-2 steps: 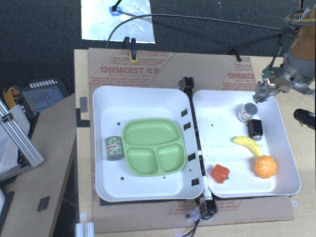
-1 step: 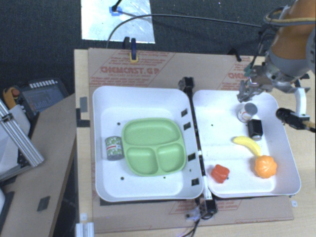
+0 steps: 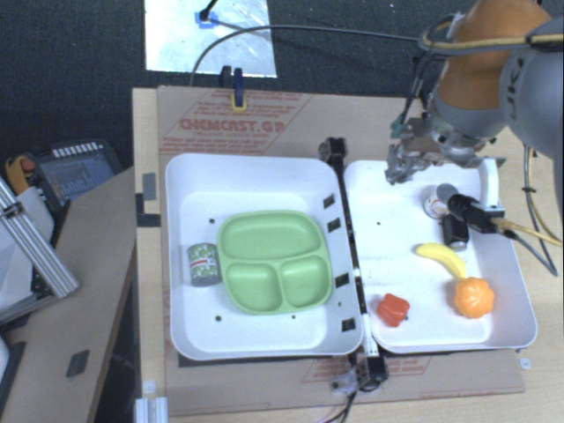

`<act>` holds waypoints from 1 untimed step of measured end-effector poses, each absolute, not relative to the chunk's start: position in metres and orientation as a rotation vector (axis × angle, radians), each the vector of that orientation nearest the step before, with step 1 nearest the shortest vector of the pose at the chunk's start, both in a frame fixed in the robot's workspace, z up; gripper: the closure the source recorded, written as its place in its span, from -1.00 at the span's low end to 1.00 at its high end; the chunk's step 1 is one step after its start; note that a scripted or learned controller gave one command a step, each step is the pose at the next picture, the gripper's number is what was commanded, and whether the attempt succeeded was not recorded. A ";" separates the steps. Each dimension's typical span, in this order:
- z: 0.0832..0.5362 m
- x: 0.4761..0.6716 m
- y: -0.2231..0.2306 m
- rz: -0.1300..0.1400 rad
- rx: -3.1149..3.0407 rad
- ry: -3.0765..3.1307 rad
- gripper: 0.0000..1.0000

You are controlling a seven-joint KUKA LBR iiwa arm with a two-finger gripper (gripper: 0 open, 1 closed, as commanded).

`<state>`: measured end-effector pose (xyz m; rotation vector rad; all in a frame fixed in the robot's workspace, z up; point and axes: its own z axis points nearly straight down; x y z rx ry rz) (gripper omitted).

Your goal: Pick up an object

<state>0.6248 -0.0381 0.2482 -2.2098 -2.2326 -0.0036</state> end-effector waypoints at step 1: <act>0.240 0.616 0.022 -0.003 -2.209 -2.232 1.00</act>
